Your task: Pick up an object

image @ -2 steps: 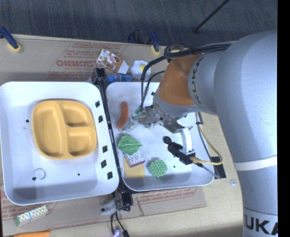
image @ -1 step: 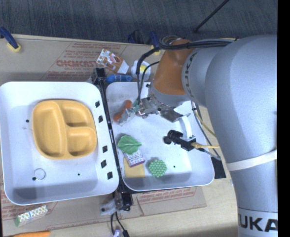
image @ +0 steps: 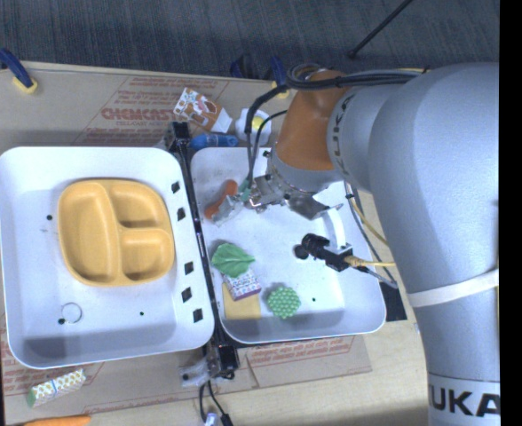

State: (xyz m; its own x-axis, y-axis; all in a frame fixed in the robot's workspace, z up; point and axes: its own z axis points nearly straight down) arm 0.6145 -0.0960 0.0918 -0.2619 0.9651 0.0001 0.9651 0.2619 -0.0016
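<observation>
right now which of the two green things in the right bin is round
The dotted green ball near the bin's front wall; the other, a green leaf, is flat and pointed.

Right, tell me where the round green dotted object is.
The round green dotted object lies in the right-hand white bin near its front wall, just right of a flat yellow block and below a green leaf-shaped piece.

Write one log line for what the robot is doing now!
gripper: low in right bin | beside orange toy | grasp: unclear | yellow tray: left bin

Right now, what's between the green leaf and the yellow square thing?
In the camera view, a small purple-and-white packet lies between the green leaf and the yellow square piece, overlapping the square's top edge.
</observation>
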